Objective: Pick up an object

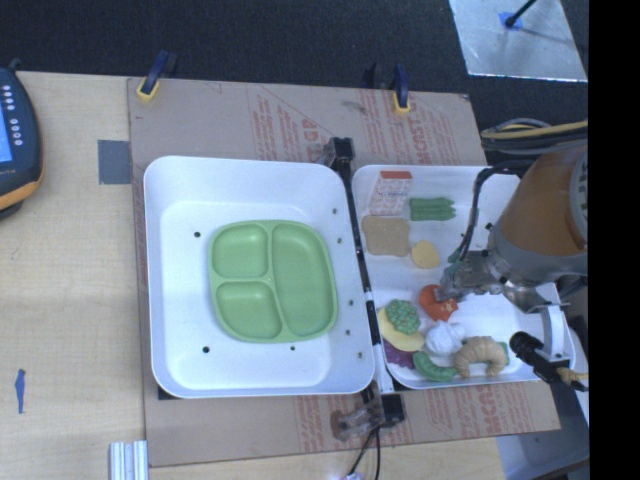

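In the right bin (392, 180), food toys crowd the near end: a red piece (436, 303), green-topped piece (403, 317), white piece (443, 340) and croissant (482, 353) lie touching or just beside one another. Toward the far end, a tan slice (386, 235) and green beans (431, 208) lie apart. The left bin (170, 268) offers bare floor around its green divided plate (272, 281).

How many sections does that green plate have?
3. The green plate, lying in the left white bin, has one small section at upper left, one small at lower left, and one long section down its right side.
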